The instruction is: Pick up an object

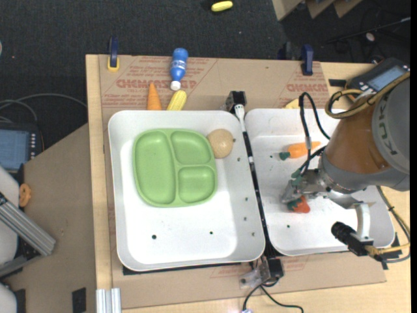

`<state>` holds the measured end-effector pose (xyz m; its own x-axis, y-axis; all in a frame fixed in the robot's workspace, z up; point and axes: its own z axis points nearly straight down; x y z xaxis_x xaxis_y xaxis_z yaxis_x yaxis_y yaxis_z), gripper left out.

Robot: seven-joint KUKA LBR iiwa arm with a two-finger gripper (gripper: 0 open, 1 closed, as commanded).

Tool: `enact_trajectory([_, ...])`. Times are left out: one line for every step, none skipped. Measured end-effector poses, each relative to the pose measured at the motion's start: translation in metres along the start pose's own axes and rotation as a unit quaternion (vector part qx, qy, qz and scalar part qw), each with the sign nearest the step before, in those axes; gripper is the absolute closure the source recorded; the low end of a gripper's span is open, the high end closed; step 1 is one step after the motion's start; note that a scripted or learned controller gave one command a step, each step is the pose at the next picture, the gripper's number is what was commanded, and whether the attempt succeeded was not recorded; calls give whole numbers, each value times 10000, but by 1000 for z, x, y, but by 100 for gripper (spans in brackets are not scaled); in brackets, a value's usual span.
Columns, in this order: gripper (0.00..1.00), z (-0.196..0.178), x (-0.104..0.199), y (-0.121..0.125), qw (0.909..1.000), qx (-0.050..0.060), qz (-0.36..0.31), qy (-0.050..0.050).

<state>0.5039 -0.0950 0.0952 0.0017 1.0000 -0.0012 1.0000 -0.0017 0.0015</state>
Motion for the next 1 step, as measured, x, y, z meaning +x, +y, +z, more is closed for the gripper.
enact_trajectory([100, -96, 56, 85, 10000, -79, -57, 8])
